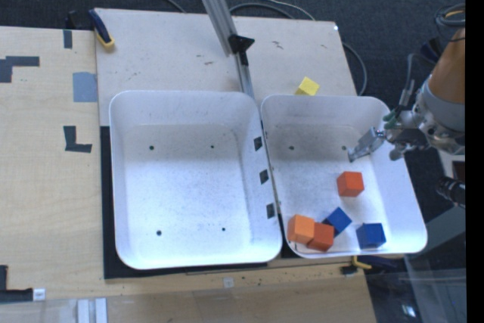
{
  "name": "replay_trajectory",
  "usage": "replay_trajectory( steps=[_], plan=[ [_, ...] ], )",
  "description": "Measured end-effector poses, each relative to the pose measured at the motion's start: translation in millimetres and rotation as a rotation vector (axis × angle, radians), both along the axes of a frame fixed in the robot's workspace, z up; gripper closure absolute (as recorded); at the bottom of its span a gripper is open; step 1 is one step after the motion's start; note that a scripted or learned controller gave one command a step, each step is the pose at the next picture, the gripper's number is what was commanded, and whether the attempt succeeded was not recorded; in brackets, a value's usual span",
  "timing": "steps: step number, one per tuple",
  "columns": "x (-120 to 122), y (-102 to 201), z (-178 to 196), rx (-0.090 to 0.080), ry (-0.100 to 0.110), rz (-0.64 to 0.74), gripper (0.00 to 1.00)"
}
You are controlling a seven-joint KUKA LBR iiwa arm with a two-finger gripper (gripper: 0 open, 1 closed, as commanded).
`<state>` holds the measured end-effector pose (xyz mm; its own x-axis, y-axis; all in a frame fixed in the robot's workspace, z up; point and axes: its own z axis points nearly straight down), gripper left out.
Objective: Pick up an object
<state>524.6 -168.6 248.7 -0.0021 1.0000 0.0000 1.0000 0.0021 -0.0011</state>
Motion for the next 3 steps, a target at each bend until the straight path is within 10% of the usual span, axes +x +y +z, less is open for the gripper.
replay_trajectory(
  steps=[1, 2, 3],
  plan=[
    [-1, -8, -142, 0.002, 0.008, -0.001, 0.0],
    [0, -8, -128, 0.001, 0.003, 0.001, 1.0],
    [35, 60, -50, 0.002, -0.008, 0.008, 1.0]
  ],
)
